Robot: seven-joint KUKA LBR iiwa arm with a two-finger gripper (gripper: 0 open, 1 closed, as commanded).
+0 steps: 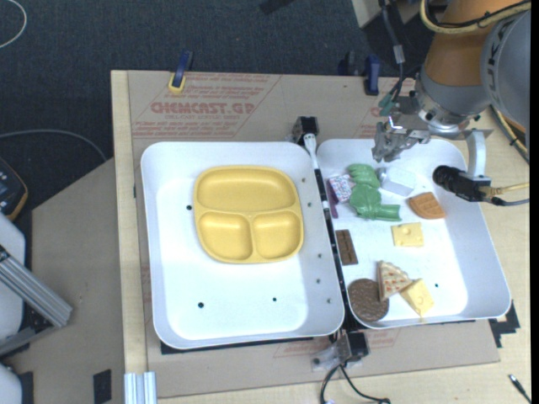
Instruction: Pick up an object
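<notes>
Two white bins were seen: the left bin [168, 310] held a yellow divided tray [248, 212], the right bin [484, 268] a scatter of toy food. The gripper [389, 146] hung at the right bin's far edge, its jaws' opening impossible to tell, nothing seen held. Just below the jaws lay the green toy [369, 194], judged light, stiff and lumpy, best pinched across its narrow middle.

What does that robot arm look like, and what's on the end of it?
The arm is bulky and rounded, grey with a wide orange band above the wrist. Thin cables loop beside it. At its end sits a small metallic gripper.
</notes>
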